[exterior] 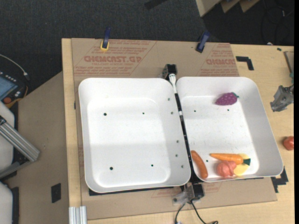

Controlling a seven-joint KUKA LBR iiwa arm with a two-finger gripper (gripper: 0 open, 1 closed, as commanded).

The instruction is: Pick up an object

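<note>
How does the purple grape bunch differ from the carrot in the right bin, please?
The grape bunch is purple, rounded and bumpy; the carrot is orange, long and tapered. The grape bunch lies alone near the far wall; the carrot lies near the front wall amid other toy food. Both sit in the right bin.

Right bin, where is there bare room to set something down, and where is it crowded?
The right bin is bare through its middle, between the purple grapes near the far wall and the near-edge cluster. Crowded: the sausage, carrot, pink piece and yellow piece. The left bin has open floor throughout.
</note>
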